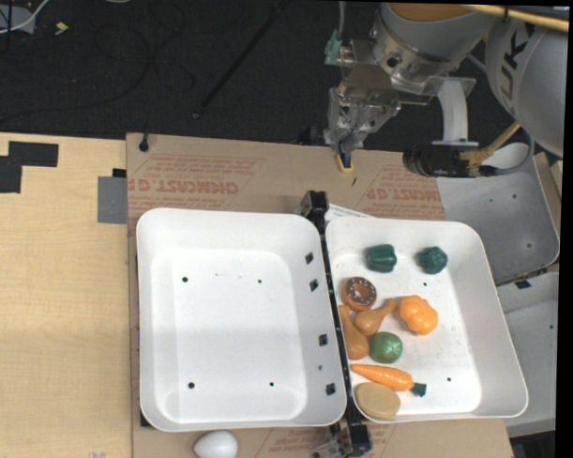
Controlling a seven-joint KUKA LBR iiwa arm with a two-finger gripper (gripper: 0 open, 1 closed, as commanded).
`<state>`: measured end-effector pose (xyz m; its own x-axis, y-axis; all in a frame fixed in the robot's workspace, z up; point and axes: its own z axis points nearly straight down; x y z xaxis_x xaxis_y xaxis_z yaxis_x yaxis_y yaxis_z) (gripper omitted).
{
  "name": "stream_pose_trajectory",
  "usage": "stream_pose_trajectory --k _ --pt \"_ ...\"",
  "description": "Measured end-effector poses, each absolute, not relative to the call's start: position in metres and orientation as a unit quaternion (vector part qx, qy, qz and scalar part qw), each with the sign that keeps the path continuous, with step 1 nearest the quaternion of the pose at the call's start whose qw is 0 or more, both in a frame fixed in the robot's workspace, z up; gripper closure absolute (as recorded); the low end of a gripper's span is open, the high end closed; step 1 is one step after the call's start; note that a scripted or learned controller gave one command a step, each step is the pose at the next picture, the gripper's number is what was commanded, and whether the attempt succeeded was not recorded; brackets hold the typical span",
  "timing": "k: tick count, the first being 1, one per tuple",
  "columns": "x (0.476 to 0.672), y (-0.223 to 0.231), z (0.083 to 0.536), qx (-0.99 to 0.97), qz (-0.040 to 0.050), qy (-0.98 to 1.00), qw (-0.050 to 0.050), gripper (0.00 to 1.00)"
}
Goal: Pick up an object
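Note:
My gripper point(344, 158) hangs high above the bench's back edge, beyond the two bins, shut with nothing seen between its fingers. The right bin point(493, 371) holds several toy foods. Two dark green pieces point(380, 258) point(433, 259) lie at the back. A brown doughnut point(361, 292), an orange pumpkin point(418, 314) and a tan squash point(371, 320) sit mid-bin. A green ball point(387, 346), a carrot point(385, 375) and a beige oval point(377, 401) lie nearer the front.
The left bin point(157, 313) stands beside the right one, joined by a black divider point(323, 300). A white egg point(215, 447) lies on the cardboard in front of the left bin. The arm's body point(518, 53) looms at the upper right.

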<state>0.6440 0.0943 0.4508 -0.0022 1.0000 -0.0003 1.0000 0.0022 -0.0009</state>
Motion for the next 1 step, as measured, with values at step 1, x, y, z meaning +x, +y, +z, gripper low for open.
stream_pose_trajectory --k 1 --pt "0.6322 0.1154 0.464 -0.706 0.0006 -0.708 0.001 1.0"
